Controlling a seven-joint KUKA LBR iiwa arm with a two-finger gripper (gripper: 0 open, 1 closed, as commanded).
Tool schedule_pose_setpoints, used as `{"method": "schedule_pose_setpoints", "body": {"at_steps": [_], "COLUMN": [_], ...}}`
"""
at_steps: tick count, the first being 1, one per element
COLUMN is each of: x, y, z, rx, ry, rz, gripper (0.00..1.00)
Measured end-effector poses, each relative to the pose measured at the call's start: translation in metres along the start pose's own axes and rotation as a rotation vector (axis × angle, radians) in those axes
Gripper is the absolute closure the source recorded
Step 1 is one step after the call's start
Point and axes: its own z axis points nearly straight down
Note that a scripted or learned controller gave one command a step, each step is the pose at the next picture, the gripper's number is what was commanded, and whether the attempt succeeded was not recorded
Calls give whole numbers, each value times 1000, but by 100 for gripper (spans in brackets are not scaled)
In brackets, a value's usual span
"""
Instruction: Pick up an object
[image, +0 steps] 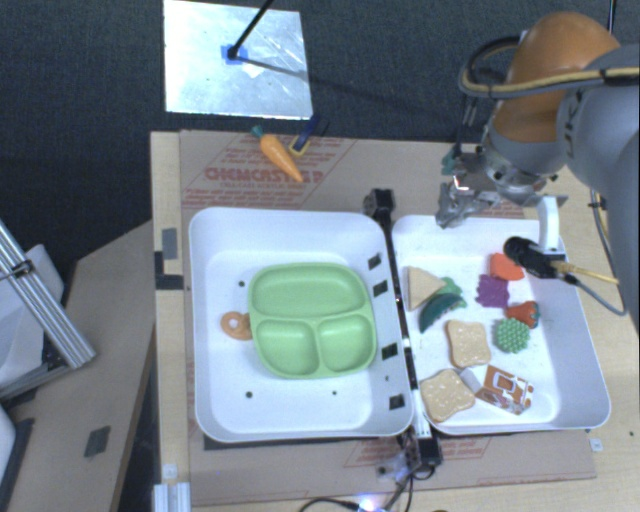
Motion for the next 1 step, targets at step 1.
{"method": "schedule_pose_setpoints", "body": {"at_steps": [1], "x": [4], "y": [-2], "z": [19], "rx": [3], "ry": [0], "rz": [-2], "gripper": [100]}}
